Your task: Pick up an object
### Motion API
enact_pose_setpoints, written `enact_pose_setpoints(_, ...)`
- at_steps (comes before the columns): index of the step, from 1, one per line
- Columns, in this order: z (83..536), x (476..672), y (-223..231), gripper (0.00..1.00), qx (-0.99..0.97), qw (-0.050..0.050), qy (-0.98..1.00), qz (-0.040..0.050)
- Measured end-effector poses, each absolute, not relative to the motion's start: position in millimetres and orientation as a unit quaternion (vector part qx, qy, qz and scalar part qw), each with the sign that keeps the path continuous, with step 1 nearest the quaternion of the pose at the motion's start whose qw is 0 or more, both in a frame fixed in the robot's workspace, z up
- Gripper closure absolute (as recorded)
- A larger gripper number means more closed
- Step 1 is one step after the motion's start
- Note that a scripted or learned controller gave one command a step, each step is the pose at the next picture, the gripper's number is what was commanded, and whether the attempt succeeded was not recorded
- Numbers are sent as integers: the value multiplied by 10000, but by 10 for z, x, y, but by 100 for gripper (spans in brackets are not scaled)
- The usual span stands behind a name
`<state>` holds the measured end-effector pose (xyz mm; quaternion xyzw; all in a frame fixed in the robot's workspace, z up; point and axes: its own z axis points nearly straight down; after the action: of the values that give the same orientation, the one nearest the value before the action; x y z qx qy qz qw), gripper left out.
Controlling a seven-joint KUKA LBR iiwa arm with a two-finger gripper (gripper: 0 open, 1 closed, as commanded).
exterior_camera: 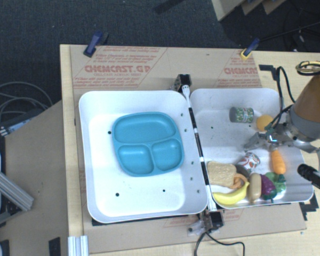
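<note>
The right bin (218, 103) holds several toy foods. A green can (241, 114) lies on its side near the back, with a yellow-orange ball (263, 122) just right of it. An orange carrot (278, 162), a red-and-white item (250, 160), a bread slice (222, 173), a banana (230, 197), a tan piece (254, 189) and a purple eggplant (268, 186) crowd the front right. My gripper (265, 138) hangs low over the bin between the ball and the carrot, its tip pointing left. Nothing is visibly held.
The left bin (96, 143) holds a blue three-compartment plate (148, 143). A black divider rail (194, 137) runs between the bins. The grey arm with its orange band (312, 108) covers the right bin's right edge. Cables lie off the bench at left.
</note>
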<state>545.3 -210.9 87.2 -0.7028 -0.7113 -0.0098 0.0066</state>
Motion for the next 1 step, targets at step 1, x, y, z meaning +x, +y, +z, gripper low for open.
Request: enact_pose_setpoints(1,865,5111,-2118,0,-7028,63,-7113,-89)
